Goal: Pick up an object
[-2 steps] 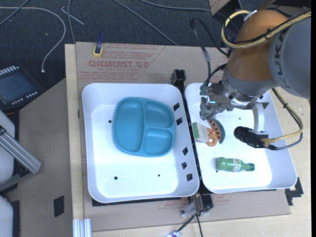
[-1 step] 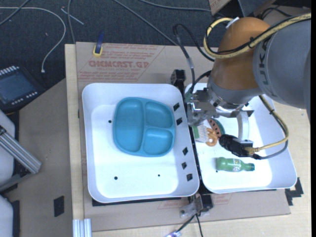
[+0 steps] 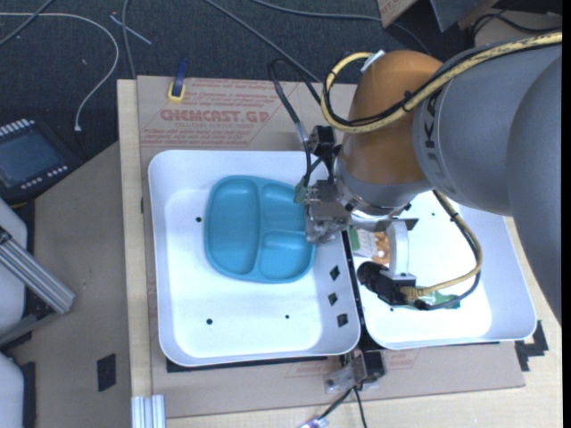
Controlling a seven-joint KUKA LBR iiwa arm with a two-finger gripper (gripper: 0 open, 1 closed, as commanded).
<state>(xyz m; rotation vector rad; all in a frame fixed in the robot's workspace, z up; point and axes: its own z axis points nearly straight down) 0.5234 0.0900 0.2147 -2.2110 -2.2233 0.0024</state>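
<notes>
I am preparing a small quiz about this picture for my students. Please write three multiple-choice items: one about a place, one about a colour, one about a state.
1. In which bin does the divided tray lie?
A. left bin
B. right bin
C. outside both bins

2. What colour is the tray?
A. red
B. blue
C. yellow

3. How does the tray stand?
A. flat, hollow side up
B. upside down
C. upright on its edge

Key: 1 A, it lies on the floor of the left bin, in the upper half. 2 B, its whole surface is light blue. 3 A, its compartments face the camera, with the gripper at its right edge.
</notes>
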